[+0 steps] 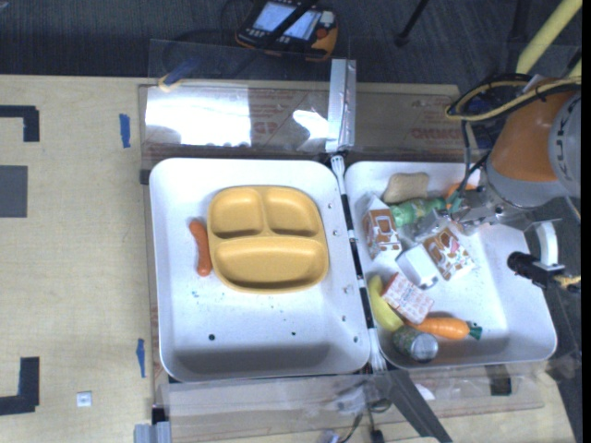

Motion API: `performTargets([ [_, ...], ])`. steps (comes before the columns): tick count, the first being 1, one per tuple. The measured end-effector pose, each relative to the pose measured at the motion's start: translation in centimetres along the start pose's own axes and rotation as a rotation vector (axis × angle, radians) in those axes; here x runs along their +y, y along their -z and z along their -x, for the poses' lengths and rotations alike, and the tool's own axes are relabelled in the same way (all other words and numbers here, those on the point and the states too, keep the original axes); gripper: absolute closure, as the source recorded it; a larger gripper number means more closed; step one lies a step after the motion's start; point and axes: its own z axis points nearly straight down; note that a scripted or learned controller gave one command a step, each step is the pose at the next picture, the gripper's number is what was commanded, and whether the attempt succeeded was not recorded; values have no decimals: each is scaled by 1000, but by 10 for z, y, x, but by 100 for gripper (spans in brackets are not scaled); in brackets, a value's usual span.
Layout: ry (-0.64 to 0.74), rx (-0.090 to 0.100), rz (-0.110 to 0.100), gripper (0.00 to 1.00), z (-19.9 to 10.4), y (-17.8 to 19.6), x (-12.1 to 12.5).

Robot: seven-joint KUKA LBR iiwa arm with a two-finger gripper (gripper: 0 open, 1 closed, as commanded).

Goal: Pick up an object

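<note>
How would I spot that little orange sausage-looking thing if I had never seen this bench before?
Look at the left white bin, the one holding the big yellow divided tray. Just off the tray's left edge lies the orange sausage, lengthwise on the bin floor. It is the only loose item in that bin, slim and plain orange, unlike the carrot with its green tip in the crowded right bin.

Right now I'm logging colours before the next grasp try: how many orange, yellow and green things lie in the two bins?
Orange: 2, the sausage in the left bin and the carrot in the right bin
Yellow: 2, the divided tray and the banana
Green: 1, the bottle
Total: 5
</note>
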Motion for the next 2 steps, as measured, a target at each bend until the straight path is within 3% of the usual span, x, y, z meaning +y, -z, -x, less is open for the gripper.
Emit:
performTargets([
  [1, -1, -3, 5, 100, 1, 11, 2],
  [2, -304, -5, -4, 100, -18, 100, 33],
])
